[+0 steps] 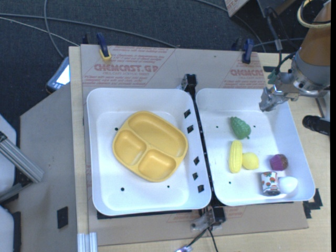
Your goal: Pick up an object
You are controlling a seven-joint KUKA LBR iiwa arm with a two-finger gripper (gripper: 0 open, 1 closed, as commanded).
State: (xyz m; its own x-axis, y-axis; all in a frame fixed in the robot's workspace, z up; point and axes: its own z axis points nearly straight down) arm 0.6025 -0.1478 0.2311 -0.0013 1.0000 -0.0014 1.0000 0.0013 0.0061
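The right-hand bin (294,135) is taken as the landmark for this inspection. The gripper (266,103) hangs over that bin's far rim, toward its right corner, beneath the arm's orange band; whether its fingers stand apart or together cannot be told from the camera view, and nothing is seen between them. Inside the bin lie six small items. A green toy vegetable (240,128) sits nearest the gripper, toward the bin's middle. Nearer the front, a yellow corn cob (235,156) lies lengthwise, touching a small yellow ball (250,161) on its right. A purple fruit (279,162) rests near the bin's right wall, and at the front right corner a small printed can (270,182) stands touching a white egg-shaped piece (288,184). To the left of the landmark bin, the second bin (97,140) holds a yellow divided plate (149,146). Judgement: the green vegetable is the likeliest pick, being closest and standing apart from its neighbours. It appears to be light, rigid plastic with a bumpy surface, unlikely to be fragile; a grasp across its narrower width should seat best, though a rounded form may roll or slip.
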